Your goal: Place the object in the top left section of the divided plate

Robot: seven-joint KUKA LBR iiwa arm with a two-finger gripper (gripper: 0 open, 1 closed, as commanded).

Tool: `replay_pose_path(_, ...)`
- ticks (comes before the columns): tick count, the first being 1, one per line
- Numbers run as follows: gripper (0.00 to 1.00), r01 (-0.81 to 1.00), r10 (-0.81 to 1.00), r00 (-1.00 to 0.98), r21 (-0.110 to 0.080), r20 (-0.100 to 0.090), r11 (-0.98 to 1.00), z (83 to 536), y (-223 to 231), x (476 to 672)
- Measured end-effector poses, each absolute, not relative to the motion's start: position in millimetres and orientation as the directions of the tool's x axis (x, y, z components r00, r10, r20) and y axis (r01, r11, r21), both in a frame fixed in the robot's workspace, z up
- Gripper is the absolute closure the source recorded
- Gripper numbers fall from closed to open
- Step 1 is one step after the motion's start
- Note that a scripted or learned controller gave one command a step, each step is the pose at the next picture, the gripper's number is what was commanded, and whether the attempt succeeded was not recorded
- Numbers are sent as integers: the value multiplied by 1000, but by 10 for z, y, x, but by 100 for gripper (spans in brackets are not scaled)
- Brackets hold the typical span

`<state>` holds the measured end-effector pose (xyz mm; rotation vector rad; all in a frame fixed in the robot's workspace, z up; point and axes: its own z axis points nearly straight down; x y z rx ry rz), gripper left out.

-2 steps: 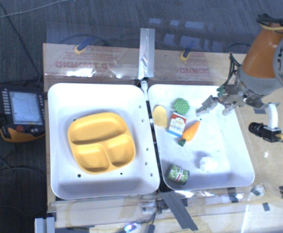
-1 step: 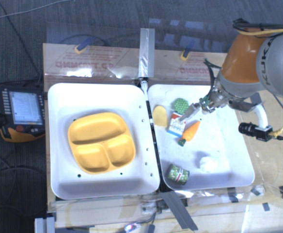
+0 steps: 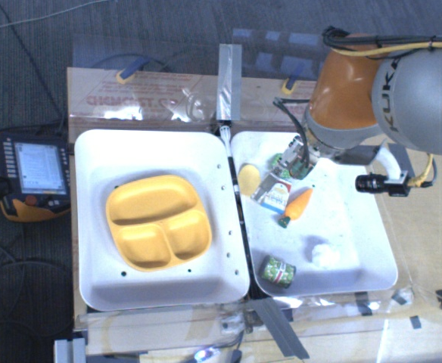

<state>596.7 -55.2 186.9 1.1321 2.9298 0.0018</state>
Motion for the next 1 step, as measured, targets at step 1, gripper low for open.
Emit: replay_pose_path(1, 0, 377, 377, -926, 1, 0, 926, 1835, 81, 6024)
